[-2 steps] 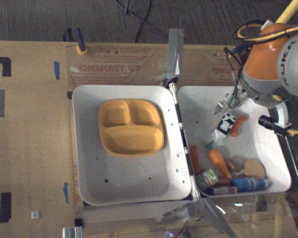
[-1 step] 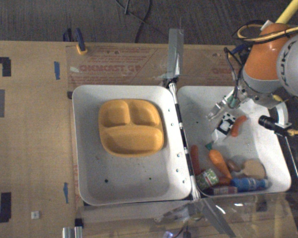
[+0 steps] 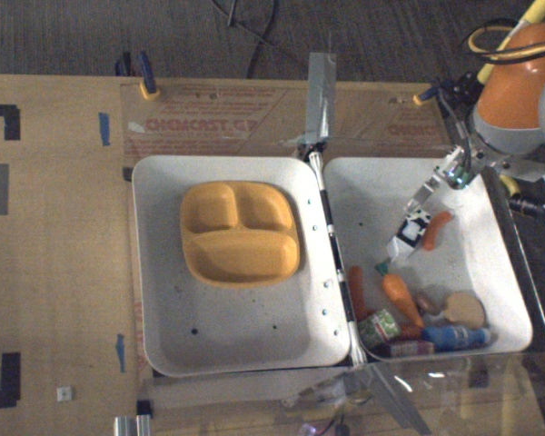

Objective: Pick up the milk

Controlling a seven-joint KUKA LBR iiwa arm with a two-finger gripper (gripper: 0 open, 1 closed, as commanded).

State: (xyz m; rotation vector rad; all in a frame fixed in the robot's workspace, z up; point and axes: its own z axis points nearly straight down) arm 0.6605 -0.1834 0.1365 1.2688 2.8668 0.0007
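Nearest the camera, along the near wall of the right bin (image 3: 513, 271), a heap lies packed together: a green can (image 3: 379, 327), a blue bottle (image 3: 456, 337), a carrot (image 3: 401, 299), a thin red stick (image 3: 356, 292) and a tan round piece (image 3: 465, 309). Farther up the same bin, the tool (image 3: 409, 230) hangs from the grey and orange arm (image 3: 518, 89), slanting down to the left. A small white and black carton, which I take for the milk (image 3: 411, 229), sits at its tip, with an orange-red piece (image 3: 435, 230) just beside it. Whether the tool is spread or pinching cannot be told. The left bin (image 3: 163, 334) bears a yellow divided tray (image 3: 240, 232).

Judging from this, the neighbouring piece could be caught or knocked, and a shallow hold on the tilted carton could slip.
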